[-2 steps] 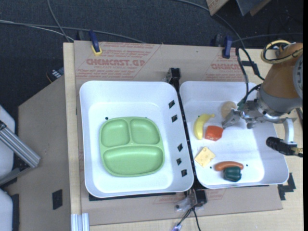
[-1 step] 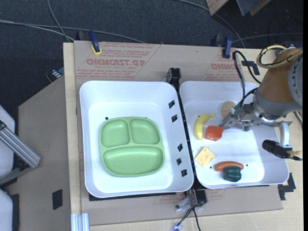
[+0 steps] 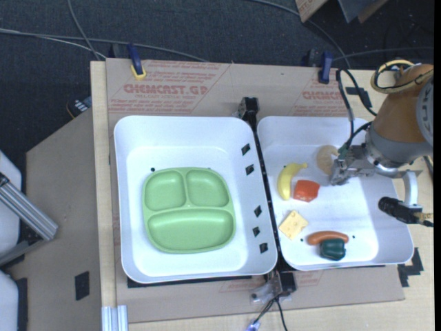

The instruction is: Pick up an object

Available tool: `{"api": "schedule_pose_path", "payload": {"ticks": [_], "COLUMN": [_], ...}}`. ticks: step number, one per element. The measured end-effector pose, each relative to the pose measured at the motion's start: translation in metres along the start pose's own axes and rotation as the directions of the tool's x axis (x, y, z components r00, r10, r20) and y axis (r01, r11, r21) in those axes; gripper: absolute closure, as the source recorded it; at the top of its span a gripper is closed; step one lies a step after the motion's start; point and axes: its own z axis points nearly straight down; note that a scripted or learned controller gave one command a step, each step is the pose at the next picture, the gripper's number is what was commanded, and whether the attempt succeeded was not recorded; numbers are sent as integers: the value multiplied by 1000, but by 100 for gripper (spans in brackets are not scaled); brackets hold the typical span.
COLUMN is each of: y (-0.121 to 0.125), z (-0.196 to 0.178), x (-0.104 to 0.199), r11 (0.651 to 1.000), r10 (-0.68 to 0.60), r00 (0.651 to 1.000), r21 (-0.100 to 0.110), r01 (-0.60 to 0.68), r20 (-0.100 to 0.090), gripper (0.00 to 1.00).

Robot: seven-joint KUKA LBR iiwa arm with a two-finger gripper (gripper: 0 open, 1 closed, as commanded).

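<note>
Pincer (image 3: 339, 173) low in my right bin (image 3: 386, 254), spread or pressed together I cannot tell | nothing seen pinched | red block (image 3: 306, 189) just beside it, touching banana (image 3: 289, 178): likeliest target | green tray (image 3: 189, 209) sits apart, left bin.

A green divided plate (image 3: 189, 209) lies in the left bin (image 3: 127, 185).

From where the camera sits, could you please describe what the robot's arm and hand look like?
The arm is bulky and rounded, with an orange band above a grey wrist. Black cables loop beside it, and a yellowish ring sits near its top. The hand is a small grey metal piece. A black part juts out below the wrist.
</note>
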Motion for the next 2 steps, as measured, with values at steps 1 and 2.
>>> {"api": "schedule_pose_path", "payload": {"ticks": [1, 2], "y": [6, 9], "z": [-49, -93], "x": [-8, -8], "r11": [1000, 1000], "r10": [0, -1], "r00": [1000, 1000], "r21": [-6, -6], "r01": [0, 1], "r20": [4, 3], "gripper": [100, 100]}}
